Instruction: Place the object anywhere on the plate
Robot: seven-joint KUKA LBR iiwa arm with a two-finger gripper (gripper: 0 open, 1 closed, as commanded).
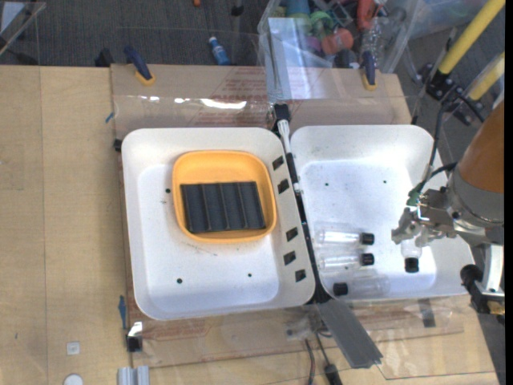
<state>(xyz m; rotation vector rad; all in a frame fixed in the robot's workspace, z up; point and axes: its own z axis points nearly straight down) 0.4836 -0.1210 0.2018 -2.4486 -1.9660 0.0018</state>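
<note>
Your hand (411, 243) hung low over the right bin (353, 147), close to that bin's right wall, with the grey arm (481, 191) and its orange band reaching in behind it from the right. You could not tell how far it stood open, since the metal parts and cables around the wrist blurred together, and nothing could be seen held in it.

Just left of the hand, on the floor of the same bin, lay three clear vials with black caps (345, 251), roughly side by side and pointing across the bin; the two nearer ones had their caps toward the hand, the lowest one had its cap at the far end. One more small black piece (411, 265) sat directly beneath the hand, though you could not tell whether it was a loose cap or part of the tool.

Well to the left of the hand, past the dividing rims, the left bin (152, 271) carried the orange plate (186, 171). A dark ribbed block (222, 206) lay flat on that plate, covering most of its middle. Both bins sat on the wooden table (48, 215), and beyond the hand, at the table's far edge, stood a clear box of coloured odds and ends (337, 18).
</note>
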